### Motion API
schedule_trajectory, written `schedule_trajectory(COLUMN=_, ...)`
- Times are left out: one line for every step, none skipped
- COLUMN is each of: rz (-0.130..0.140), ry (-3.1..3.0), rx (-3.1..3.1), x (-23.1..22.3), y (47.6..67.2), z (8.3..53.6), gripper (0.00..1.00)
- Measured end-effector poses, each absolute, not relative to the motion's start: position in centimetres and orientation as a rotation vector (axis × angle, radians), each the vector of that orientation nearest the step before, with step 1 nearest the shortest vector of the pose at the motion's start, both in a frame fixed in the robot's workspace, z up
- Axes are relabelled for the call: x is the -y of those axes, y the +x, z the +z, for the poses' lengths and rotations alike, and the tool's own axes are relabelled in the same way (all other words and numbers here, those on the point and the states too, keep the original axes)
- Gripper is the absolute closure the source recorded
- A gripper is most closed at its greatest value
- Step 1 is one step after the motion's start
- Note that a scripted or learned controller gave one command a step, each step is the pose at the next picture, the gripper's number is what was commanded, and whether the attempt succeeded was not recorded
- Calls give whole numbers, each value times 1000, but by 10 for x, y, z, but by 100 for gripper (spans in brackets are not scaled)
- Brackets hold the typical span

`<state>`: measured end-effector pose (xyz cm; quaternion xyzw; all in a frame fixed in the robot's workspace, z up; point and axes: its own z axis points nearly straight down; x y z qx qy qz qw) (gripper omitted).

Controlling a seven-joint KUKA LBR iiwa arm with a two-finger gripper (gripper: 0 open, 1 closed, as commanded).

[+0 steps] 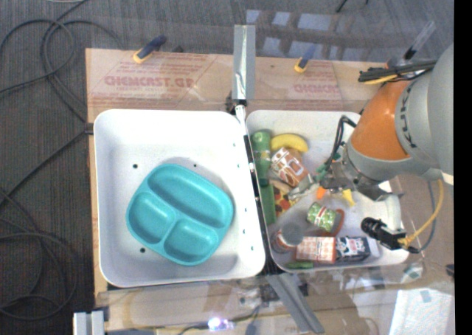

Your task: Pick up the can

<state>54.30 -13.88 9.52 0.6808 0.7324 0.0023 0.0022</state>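
Note:
A small can with a green label (324,217) lies on its side in the middle of the right bin (324,121). A second can with a red and white label (287,167) lies tilted further left, below a yellow banana (289,142). My gripper (330,182) hangs low in the right bin between the two cans, just above and slightly right of the green one, under the orange band of the arm (376,130). The wrist hides its tips. I see nothing held in it.
A long green cylinder (262,171) lies along the right bin's left wall. A dark carton (335,249) and a brown round thing (284,237) sit at the front. Small orange and red bits lie mid-bin. A teal divided plate (181,212) rests in the left bin (118,142).

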Motion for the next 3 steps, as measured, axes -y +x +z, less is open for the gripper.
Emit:
schedule_trajectory(rz=17, ry=2134, rx=-2285, x=169, y=514, z=93, gripper=0)
schedule_trajectory(rz=20, ry=2132, rx=-2290, x=166, y=515, z=102, gripper=100)
schedule_trajectory(rz=-2, ry=1883, rx=-2515, x=92, y=508, z=230, gripper=100)
